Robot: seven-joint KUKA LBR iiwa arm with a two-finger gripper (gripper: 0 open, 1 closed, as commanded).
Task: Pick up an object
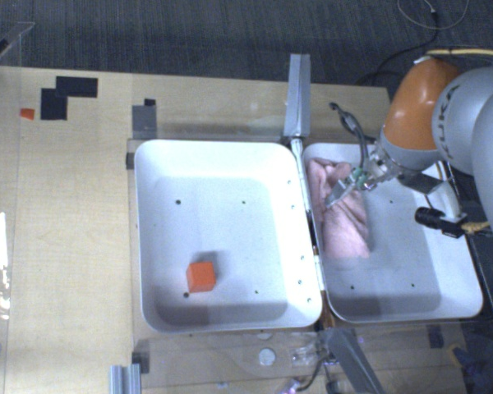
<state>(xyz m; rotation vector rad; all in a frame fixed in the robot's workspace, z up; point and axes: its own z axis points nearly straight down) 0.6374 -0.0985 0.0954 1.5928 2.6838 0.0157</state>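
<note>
The tool (345,191) hangs low over the pink cloth (338,212) by the right bin's (411,302) left wall, seemingly positioned for a grab, though whether it is released or clenched I cannot tell.

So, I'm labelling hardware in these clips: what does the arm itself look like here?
The arm is a rounded, light grey body with a glossy orange band above the wrist. Below the band a slim metallic gripper sticks out, with thin dark cables looping beside it. A small black fitting with a cable sits under the grey link.
</note>
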